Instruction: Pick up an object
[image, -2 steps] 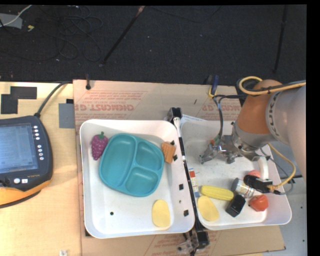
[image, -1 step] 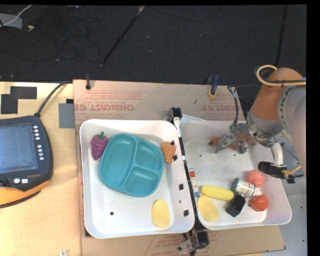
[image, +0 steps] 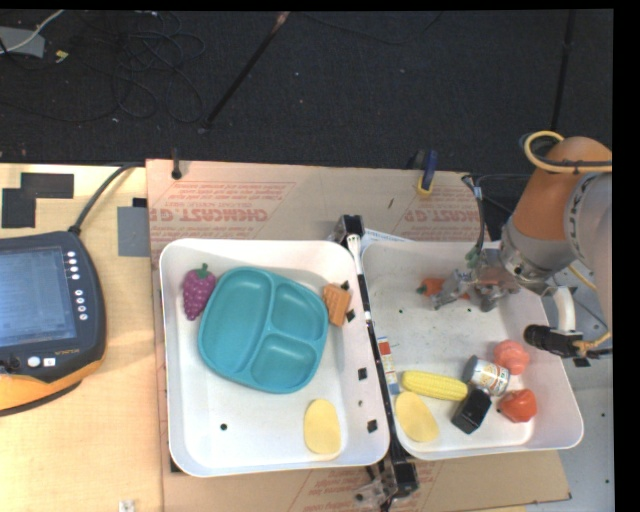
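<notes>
My gripper (image: 470, 292) is low over the far part of the right bin (image: 560, 435), coming down from the grey wrist and orange band at the right. Just to its left, a small red piece (image: 430, 286) lies on the bin floor; I see nothing held. Toward the front of the right bin lie a yellow corn cob (image: 433, 384), a pale yellow piece (image: 417, 418), a black block (image: 471, 411), a small tin can (image: 490, 377), a pink ball (image: 512, 355) and a red tomato-like piece (image: 518, 404).
The left bin (image: 180, 420) holds a teal divided plate (image: 264, 328), purple grapes (image: 197, 291), an orange piece (image: 337, 303) by the divider and a pale yellow oval (image: 322, 426). A black control pendant (image: 45, 300) lies at the far left. Cables run beside the arm.
</notes>
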